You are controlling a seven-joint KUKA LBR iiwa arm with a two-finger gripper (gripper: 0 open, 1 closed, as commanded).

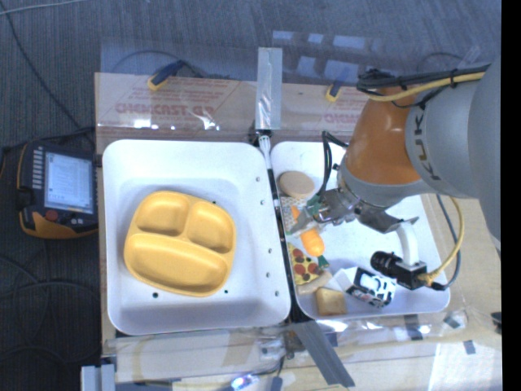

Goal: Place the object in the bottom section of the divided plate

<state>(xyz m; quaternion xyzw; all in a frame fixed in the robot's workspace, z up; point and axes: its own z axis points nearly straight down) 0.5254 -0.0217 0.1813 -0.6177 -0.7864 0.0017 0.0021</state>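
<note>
Lying bare in left bin [114, 300], yellow plate [179, 241]; toy foods [309, 255] in right bin [431, 300]; hand [319, 210] state unclear.

one fixed overhead view, slanted down on both bins [114, 243]

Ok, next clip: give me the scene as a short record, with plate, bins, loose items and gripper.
plate: yellow divided plate, left bin, nothing in its sections
right bin: round brown item, orange item, pizza slice, tan piece, black-and-white item
gripper: low over the right bin's left side, above the orange item; grip state unclear
task status: nothing placed yet
</note>
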